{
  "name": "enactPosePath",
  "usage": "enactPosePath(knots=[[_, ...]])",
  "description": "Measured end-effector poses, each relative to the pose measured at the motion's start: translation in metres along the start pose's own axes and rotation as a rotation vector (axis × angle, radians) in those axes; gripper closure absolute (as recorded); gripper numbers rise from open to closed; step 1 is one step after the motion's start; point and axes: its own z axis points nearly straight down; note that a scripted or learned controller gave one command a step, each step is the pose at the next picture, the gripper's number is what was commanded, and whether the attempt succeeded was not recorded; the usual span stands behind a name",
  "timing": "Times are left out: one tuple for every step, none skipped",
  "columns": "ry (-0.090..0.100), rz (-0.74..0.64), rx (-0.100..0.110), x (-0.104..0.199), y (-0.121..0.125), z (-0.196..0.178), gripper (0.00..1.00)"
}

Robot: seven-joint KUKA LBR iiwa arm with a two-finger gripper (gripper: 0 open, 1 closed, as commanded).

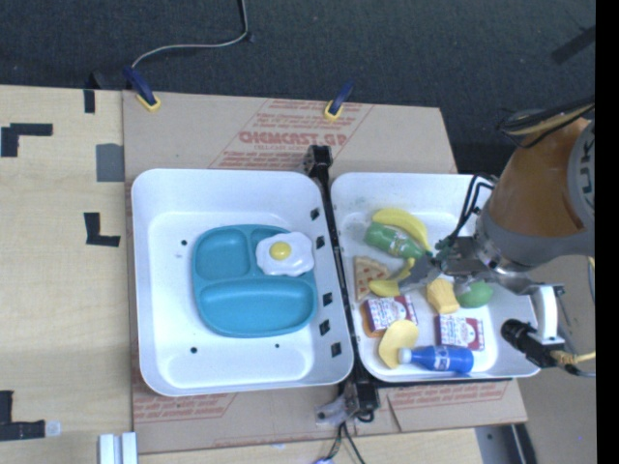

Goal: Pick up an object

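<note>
Our gripper (426, 267) sits low in the right bin (484, 189), among the toy food; we cannot tell its state, or whether it has anything. Around it lie the green bottle (392, 243), the banana (404, 223) beyond that, and a yellow block (443, 295) just beside. Nothing looks lifted, so we judge the pick is still to be done.

Robotics lab bench, two white bins (155, 259) on clamped cardboard (290, 138), taped markers, trailing cable (227, 27)
</note>
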Motion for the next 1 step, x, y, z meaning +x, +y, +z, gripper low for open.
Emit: enactPosePath(knots=[[0.001,-0.002,-0.001,0.0399,0.0623,-0.0030,0.00]])
